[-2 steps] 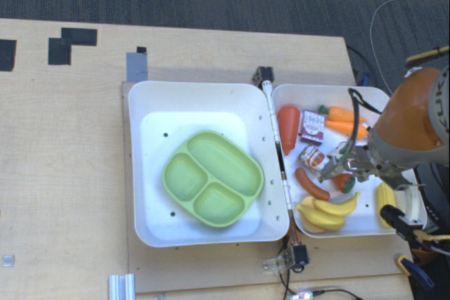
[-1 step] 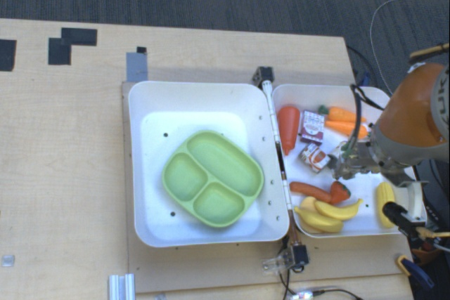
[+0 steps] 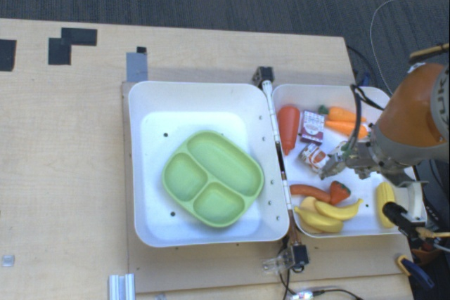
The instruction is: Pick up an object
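From my seat I see the arm reaching in from three o'clock over the right bin, with the gripper low near the bin's middle; I cannot tell its state. Just at its nine o'clock lies a crumpled packet, the likeliest target; whether the two touch I cannot say. I judge it light, soft and crinkly, prone to slide or fold, so I would pinch across its bunched middle. At twelve o'clock of it stands a small carton, with a red pepper beside that and a carrot toward one o'clock. At six o'clock lie a chili and bananas, probably hard, smooth toy plastic, best taken across the narrow width. The left bin holds a green tray.
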Controlling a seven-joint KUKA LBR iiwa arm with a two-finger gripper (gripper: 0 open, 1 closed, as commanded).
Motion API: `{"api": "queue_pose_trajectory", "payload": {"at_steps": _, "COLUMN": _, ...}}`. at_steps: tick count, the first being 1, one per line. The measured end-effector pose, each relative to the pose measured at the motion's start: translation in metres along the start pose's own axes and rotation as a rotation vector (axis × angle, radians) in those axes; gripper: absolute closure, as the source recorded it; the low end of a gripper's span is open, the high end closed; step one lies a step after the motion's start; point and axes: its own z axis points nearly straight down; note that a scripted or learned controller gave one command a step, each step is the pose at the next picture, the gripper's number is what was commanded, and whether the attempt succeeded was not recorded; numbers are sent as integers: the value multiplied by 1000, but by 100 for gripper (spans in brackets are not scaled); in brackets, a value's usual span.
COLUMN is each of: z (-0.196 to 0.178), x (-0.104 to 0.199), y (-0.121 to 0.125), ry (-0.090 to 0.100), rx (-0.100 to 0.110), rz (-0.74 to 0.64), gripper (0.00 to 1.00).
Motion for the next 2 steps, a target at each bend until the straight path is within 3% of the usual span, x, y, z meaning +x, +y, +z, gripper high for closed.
{"api": "queue_pose_trajectory", "payload": {"at_steps": 1, "z": 40, "x": 38, "y": -20, "ry": -3, "rx": -3, "rz": 4, "gripper": 0}}
{"api": "queue_pose_trajectory", "payload": {"at_steps": 2, "z": 28, "x": 39, "y": -17, "ry": -3, "rx": -11, "rz": 2, "gripper": 100}}
